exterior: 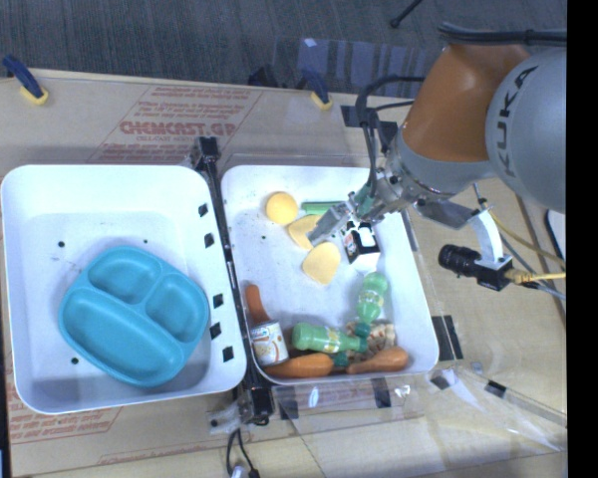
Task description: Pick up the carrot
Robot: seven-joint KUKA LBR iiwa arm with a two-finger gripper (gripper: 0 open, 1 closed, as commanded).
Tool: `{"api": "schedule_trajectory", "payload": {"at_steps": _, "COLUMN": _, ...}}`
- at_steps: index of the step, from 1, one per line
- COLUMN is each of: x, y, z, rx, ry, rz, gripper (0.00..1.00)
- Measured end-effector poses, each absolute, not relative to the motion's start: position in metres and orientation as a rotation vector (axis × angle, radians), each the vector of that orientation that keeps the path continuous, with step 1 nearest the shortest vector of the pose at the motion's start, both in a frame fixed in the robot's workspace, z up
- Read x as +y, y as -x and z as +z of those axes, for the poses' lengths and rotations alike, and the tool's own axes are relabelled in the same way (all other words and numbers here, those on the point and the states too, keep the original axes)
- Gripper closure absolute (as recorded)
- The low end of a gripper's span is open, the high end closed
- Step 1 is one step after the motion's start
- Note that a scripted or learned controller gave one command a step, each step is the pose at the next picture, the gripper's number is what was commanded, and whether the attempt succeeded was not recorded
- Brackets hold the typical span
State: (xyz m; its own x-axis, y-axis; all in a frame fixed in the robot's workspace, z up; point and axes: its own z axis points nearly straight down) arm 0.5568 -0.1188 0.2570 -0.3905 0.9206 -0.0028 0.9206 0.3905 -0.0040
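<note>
One arm is at work, reaching in from the right, and its claw hangs low over the upper part of the right bin. From where I stand I cannot tell the claw's state; the metal parts there are too jumbled against the clutter beneath. Nothing orange shows at its tip, so I judge it has no carrot.

Just beside the claw, toward the left, lie three yellow pieces, one round and two flatter ones, with a small black-and-white item right under the wrist. Below those stands a green bottle, tilted toward the bin's bottom edge.

Well apart from the claw, along the near wall of the same bin, lies the carrot. Its long axis runs roughly left to right, parallel to that wall, almost touching it. A second orange piece lies end to end with it on the right, and I cannot say whether the two are one vegetable or two. A small jar and a green toy crowd it from above.

So the carrot lies down and slightly left of the claw, across the whole bin. The coming move, I judge, calls for travel toward the near wall and a grip across the carrot's short width.

The left bin on the desk holds a blue divided plate.
</note>
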Motion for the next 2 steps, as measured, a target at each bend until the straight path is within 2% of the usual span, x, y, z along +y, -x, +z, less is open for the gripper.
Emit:
{"api": "schedule_trajectory", "payload": {"at_steps": 1, "x": -0.114, "y": -0.569, "z": 0.101, "rx": 2.732, "ry": -1.595, "rz": -0.015, "gripper": 0.00}}
{"api": "schedule_trajectory", "payload": {"at_steps": 2, "x": -0.174, "y": -0.524, "z": 0.091, "rx": 2.798, "ry": -1.442, "rz": -0.009, "gripper": 0.00}}
